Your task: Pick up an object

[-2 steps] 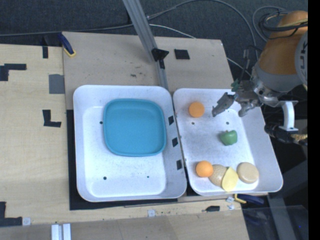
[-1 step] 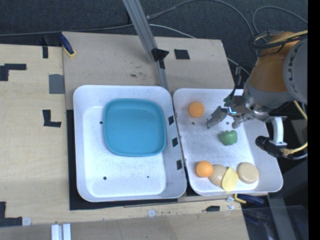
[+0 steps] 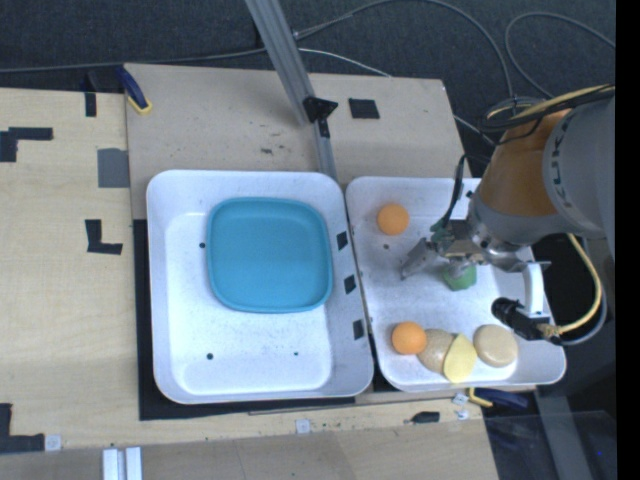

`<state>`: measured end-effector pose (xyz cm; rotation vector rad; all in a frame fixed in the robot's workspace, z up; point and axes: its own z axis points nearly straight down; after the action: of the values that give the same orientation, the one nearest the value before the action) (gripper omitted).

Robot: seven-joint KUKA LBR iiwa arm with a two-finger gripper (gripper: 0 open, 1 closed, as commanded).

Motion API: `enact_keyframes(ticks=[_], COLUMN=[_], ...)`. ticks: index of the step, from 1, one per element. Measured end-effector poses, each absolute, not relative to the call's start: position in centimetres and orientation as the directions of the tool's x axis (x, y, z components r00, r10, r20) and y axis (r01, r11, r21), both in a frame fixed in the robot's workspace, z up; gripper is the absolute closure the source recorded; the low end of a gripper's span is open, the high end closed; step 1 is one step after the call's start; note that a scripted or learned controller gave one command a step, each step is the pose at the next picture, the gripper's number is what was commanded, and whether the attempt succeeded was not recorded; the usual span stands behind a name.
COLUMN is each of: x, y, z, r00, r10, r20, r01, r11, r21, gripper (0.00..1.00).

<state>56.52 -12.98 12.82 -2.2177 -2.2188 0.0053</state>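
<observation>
Green object (image 3: 461,277) sits low in the right bin (image 3: 375,268), directly under the gripper (image 3: 447,258), partly hidden by the wrist. Whether the jaws are open, closed or around it cannot be told; the metal parts blur together there. One grey finger-like piece juts out to the left of the jaws, toward the bin's middle.

Up and left of the jaws lies an orange ball (image 3: 393,218), apart from them. Below the jaws, along the bin's near edge, sit a second orange ball (image 3: 407,337), a yellow piece (image 3: 459,358) and a tan round piece (image 3: 495,345), bunched together. Well to the left, the other bin holds a blue plate (image 3: 269,253).

The step looks like the reach or the closing on the green object. Next it calls for a firm close, then a straight lift.
</observation>
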Motion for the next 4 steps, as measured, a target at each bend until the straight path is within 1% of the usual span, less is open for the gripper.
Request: enact_keyframes(ticks=[1, 2, 3, 4], x=[56.6, 56.2, 56.0, 56.1], y=[-13.0, -12.3, -12.2, -12.2], z=[14.1, 19.8, 26.0, 27.4], r00=[-0.001, -0.001, 0.0, 0.0], r10=[1.0, 1.0, 1.0, 1.0], r20=[0.0, 0.0, 0.0, 0.0], r01=[1.0, 1.0, 1.0, 1.0], r11=[0.001, 0.001, 0.0, 0.0], r21=[-0.001, 0.004, 0.004, 0.001], gripper=[1.0, 1.0, 1.0, 1.0])
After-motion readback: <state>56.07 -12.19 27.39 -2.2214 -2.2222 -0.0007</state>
